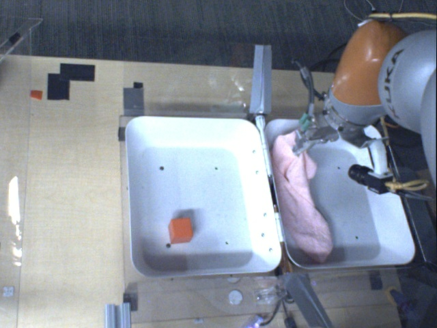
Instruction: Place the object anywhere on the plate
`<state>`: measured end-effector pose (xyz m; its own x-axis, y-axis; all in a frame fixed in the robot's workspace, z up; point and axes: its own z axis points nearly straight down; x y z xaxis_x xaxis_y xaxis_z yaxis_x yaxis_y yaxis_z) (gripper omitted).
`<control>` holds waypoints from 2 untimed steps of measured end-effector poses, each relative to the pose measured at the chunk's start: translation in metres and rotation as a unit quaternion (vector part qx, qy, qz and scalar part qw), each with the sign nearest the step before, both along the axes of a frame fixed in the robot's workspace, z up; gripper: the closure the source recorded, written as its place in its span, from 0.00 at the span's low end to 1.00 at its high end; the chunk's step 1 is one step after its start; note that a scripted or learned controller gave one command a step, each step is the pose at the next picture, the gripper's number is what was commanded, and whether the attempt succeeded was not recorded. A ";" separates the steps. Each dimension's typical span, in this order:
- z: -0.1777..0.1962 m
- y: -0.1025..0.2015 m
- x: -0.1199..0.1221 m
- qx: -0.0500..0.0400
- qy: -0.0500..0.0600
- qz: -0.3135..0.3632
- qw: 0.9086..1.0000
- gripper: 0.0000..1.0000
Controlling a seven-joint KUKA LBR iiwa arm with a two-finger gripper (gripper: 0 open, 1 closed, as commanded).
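Pale wood-grain surface, smooth with a slight sheen. Two white bins, smooth matt plastic by the look. Pink towel, soft napped cloth. Orange block, matt. Glossy orange band and smooth grey casing on the arm. Metal hand, dull grey.

Pale wooden bench against dark ribbed carpet floor

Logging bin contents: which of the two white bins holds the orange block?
The left shallow white bin; the small orange block sits near its front-left corner.
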<state>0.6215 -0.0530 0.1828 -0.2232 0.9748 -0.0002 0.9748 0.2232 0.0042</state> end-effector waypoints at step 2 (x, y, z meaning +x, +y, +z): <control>0.031 0.042 -0.030 -0.001 0.000 0.202 0.979 1.00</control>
<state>0.5920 -0.0109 0.2138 -0.5915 0.8063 -0.0012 0.8063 0.5915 0.0029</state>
